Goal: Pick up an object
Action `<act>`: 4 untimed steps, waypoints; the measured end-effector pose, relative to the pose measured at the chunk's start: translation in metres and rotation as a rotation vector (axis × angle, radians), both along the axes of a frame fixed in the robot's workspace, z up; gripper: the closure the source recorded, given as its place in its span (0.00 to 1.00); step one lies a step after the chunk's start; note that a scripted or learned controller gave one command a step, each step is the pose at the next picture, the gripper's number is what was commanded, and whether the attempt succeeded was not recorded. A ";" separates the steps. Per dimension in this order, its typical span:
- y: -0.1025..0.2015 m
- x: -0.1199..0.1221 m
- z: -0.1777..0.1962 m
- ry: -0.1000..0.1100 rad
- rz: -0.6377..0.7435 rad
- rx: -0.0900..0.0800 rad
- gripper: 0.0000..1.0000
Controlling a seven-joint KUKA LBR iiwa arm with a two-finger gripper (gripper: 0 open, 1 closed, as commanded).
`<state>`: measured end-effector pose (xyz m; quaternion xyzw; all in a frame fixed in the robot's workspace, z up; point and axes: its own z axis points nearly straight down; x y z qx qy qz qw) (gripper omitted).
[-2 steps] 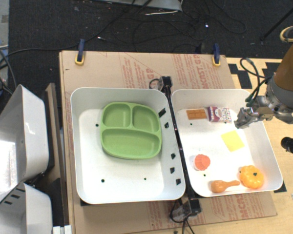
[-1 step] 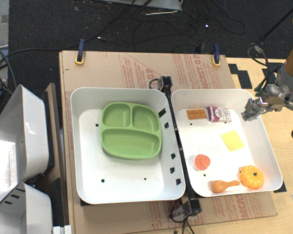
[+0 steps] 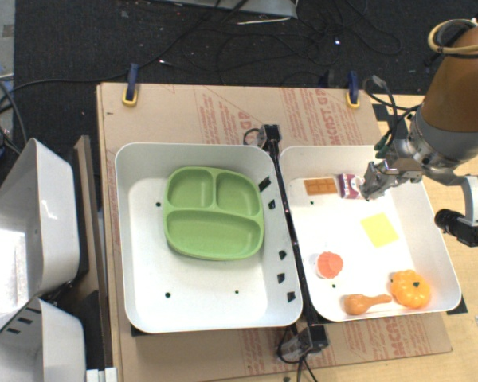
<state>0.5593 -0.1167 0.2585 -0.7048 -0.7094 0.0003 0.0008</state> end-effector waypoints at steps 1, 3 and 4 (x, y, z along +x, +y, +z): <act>0.061 0.007 0.001 -0.002 0.002 0.001 1.00; 0.164 0.013 -0.007 0.001 0.001 0.000 1.00; 0.208 0.020 -0.017 -0.002 0.001 -0.001 1.00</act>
